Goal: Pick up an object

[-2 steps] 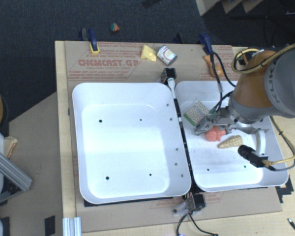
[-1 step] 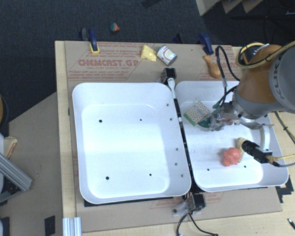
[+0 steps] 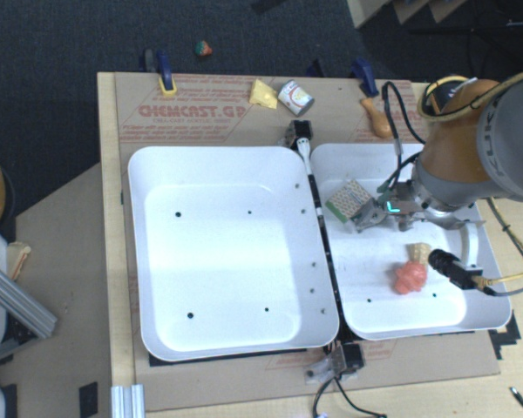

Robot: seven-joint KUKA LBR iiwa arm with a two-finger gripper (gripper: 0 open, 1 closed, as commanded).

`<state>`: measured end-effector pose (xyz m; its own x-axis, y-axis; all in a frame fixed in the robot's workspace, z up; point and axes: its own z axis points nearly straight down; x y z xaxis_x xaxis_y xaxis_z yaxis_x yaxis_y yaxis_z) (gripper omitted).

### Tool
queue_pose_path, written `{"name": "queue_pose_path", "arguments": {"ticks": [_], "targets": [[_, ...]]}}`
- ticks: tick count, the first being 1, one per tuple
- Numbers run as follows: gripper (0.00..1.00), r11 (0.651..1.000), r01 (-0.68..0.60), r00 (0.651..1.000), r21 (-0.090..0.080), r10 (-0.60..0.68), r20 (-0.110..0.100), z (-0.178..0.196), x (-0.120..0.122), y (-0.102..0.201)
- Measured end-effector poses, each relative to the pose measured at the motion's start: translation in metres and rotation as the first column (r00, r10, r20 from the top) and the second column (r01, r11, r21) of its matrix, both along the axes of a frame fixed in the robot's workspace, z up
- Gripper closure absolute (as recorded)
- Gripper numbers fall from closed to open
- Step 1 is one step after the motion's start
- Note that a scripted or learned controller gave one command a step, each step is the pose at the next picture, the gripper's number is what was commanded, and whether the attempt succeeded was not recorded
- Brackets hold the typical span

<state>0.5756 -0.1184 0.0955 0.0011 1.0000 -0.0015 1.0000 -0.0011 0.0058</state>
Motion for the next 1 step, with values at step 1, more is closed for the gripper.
{"name": "queue_pose_path", "arguments": {"ticks": [1], "targets": [[0.0,1.0,0.0,1.0,0.004,0.0,-0.013,-0.0117,-0.0535,0.0061]]}}
